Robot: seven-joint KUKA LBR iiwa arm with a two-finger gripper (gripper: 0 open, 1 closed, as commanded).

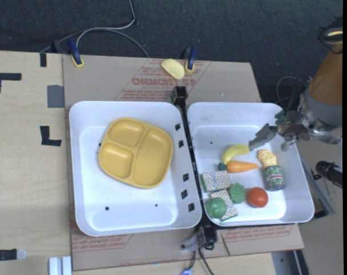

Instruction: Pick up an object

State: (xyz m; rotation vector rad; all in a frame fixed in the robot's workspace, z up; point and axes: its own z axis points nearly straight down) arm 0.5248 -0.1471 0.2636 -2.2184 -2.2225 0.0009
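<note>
Side by side on a cardboard sheet [105, 79]: left bin [83, 171] and right bin [219, 129], shallow and white, touching along the middle seam.

In the left bin: one yellow divided plate [136, 152] with three compartments, lying flat toward the far side.

In the right bin, crowded toward the near side:
- banana [235, 152], yellow, just above the carrot [242, 166], which lies flat with its tip pointing right.
- corn cob [267, 157], just right of the carrot tip.
- small can [273, 178], directly below the corn and touching it; label too small to read.
- red tomato [257, 197], near the front wall.
- broccoli piece [237, 192], between the tomato and the patterned box [216, 180].
- round green fruit [216, 207], resting on a second small box [229, 212] at the near left corner.

Above the right bin's far right part: gripper [275, 138], fingers [261, 137] spread apart, nothing between them, hanging just above and right of the banana and the corn cob, apart from both.

Outside the bins: yellow toy [173, 69] on the cardboard beyond the seam, next to a blue clamp [190, 59]; another blue clamp [76, 56] at the far left corner.

Printed in red on the cardboard: seems to read "CHEMCAST" with a logo; smaller lines unreadable.
</note>
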